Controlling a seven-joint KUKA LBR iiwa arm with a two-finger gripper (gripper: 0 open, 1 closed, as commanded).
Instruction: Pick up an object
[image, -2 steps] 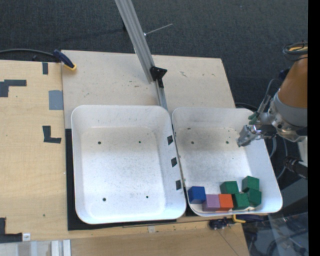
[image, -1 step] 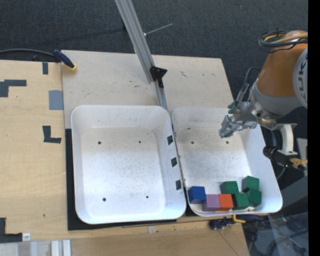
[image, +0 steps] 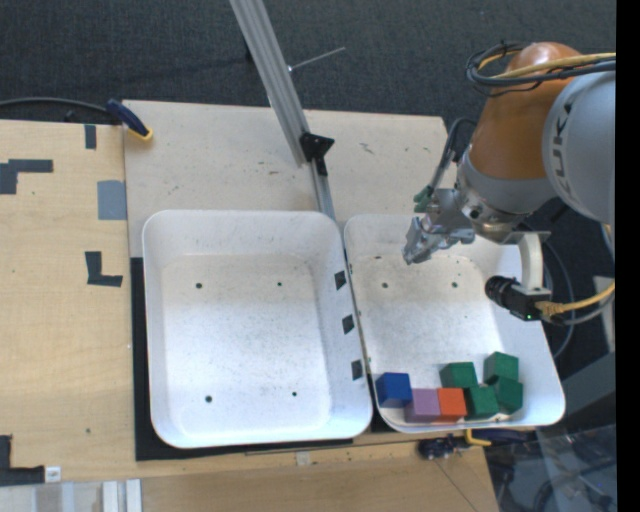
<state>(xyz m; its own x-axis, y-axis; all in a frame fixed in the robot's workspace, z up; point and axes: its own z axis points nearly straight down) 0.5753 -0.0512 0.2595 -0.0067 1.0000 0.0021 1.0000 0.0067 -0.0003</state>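
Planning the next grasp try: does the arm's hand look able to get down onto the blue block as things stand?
Probably yes. The hand hangs over the right bin's bare far part, and nothing lies between it and the blue block. The bin's near-left wall and the purple block beside it leave little finger room.

My arm (image: 560, 120) runs off the right edge, its base unseen. My gripper (image: 418, 250) is too small and blurred to judge. The green blocks (image: 490, 385) overlap, partly hiding one another.
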